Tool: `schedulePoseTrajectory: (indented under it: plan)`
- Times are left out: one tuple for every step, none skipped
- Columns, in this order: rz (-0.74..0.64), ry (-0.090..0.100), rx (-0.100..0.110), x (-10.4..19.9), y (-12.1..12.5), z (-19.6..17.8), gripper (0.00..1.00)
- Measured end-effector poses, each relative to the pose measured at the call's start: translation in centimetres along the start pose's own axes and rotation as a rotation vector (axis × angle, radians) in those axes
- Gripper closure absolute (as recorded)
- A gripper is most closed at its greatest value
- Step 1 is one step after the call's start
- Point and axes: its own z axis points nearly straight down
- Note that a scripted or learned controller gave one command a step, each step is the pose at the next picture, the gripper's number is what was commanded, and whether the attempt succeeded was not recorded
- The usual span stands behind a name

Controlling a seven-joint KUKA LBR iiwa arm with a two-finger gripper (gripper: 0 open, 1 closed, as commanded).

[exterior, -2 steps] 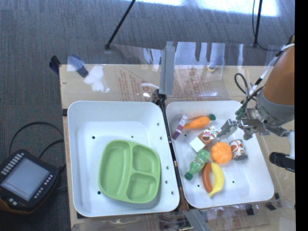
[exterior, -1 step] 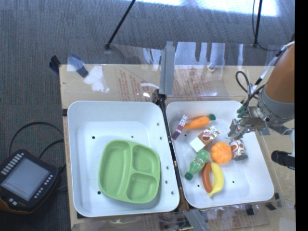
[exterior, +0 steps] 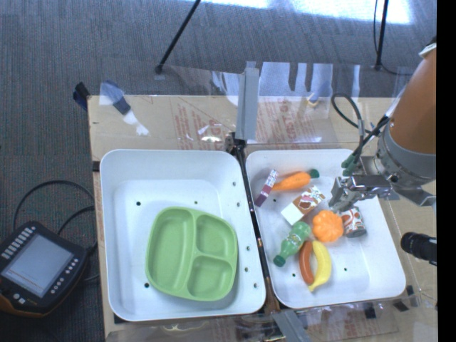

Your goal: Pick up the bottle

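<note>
The gripper [exterior: 347, 194] hovers over the right bin [exterior: 370, 276], fingers slightly parted and holding nothing, just above an orange toy pumpkin [exterior: 328, 226] and a small can [exterior: 353, 221]. The green bottle [exterior: 292, 242] lies tilted left of the pumpkin, beside a banana [exterior: 320, 262].

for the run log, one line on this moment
gripper: above right bin | green plastic bottle: lying in bin, not held | stage: pre-grasp

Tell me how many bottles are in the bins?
2, both in the right bin: a green bottle lying beside the banana, and a small purple-capped bottle near the bin's left wall by the carrot. Others could hide under the gripper.
</note>
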Motion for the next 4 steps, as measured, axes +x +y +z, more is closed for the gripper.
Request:
schedulePoseTrajectory:
  plan:
    - [0.016, -0.001, -0.001, 10.2, 1.4, -5.5, 1.0]
    - [-0.066, -0.001, -0.001, 4.0, -0.6, -9.2, 1.0]
    - [-0.253, -0.002, -0.003, -7.3, -0.6, -9.2, 1.0]
    - [-0.366, -0.002, -0.003, -11.0, -0.6, -9.2, 1.0]
